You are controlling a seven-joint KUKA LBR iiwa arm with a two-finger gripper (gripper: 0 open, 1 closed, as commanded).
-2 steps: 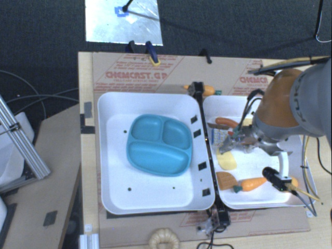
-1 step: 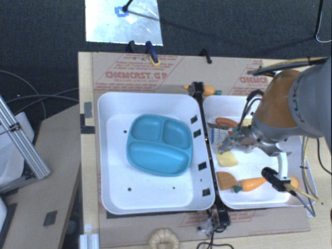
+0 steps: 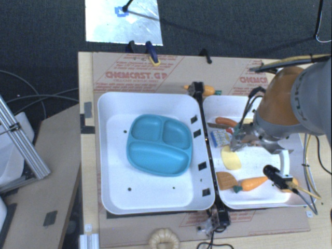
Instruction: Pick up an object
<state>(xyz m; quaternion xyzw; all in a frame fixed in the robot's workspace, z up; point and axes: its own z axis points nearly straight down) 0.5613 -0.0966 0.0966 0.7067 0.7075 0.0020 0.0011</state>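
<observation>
My gripper (image 3: 236,141) hangs low in the right bin (image 3: 259,200), just above a pale yellow object (image 3: 232,159) and right of a small blue and white packet (image 3: 219,138). A red sausage-like piece (image 3: 226,122) lies behind it. Near the bin's front lie a brown piece (image 3: 225,180) and an orange carrot (image 3: 252,183). Whether anything sits between the gripper's tips is hidden by the wrist.
The left bin (image 3: 116,191) holds a blue divided plate (image 3: 158,143). A ridge with black clips (image 3: 202,144) separates the two bins. A yellow object (image 3: 207,91) lies behind the bins on the cardboard.
</observation>
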